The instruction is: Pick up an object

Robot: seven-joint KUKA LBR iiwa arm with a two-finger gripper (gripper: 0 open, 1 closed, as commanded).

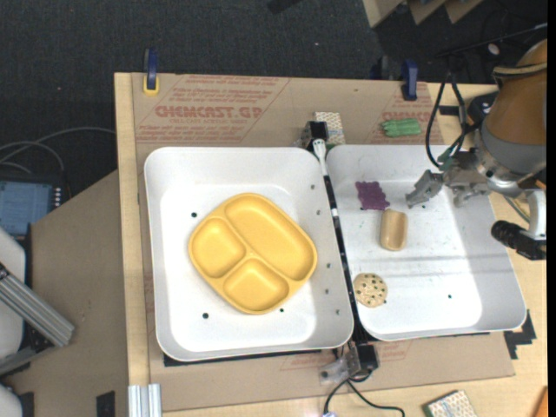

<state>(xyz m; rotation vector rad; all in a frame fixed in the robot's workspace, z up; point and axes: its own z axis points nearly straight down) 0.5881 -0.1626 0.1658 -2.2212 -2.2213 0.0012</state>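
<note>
**Bench and what rests on it**

The bench (217, 102) is a tan board printed with red lettering. Two white bins sit on it, touching side by side: the left bin (174, 189) and, to its right, the right bin (469, 302). Behind the right bin, a green piece (401, 129) lies on the board. Blue clamps (152, 72) grip the bench's far edge.

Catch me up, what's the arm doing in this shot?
The gripper hangs over the right bin, near its upper right part, and holds nothing. Three items lie loose in that bin: a purple piece, a tan cylinder just below it, and a cookie near the bin's lower left. The left bin holds a yellow divided plate. Nothing has been picked up yet.
</note>
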